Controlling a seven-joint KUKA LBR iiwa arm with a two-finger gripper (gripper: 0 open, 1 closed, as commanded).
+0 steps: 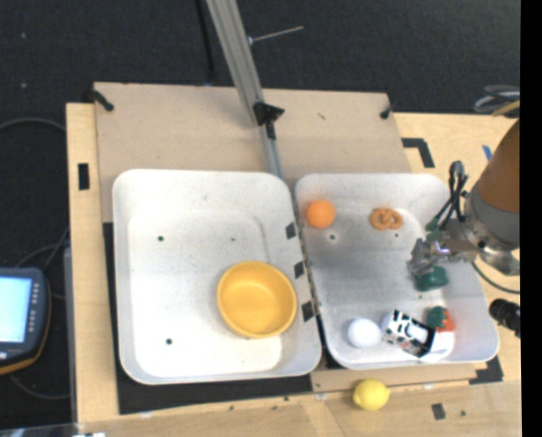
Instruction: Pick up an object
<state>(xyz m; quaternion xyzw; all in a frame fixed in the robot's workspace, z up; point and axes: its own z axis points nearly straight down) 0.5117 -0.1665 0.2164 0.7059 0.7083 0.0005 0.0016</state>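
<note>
1. Dark floor surrounds your tan surface, and a grey metal post slants down from the top to the seam between the two bins.
2. You have a screen glowing pale blue at the far left, off the surface.
3. Your left bin carries a yellow bowl, upright, in its lower right part near the divider.
4. Your right bin carries the rest: an orange ball near its upper left corner, and an orange ring-like piece to the right of that ball, well apart from it.
5. Along the near edge of the right bin you see a white ball, with a black-and-white toy just beside it, and a red and white thing touching that toy on its right.
6. A lemon lies outside the bins, on the surface just below the right bin.
7. Your arm enters from the right, and the hand is low over the right side of the right bin.
8. A green object sits right under the hand, touching or nearly touching it; you cannot tell whether it is gripped, nor how wide the hand stands.
</note>
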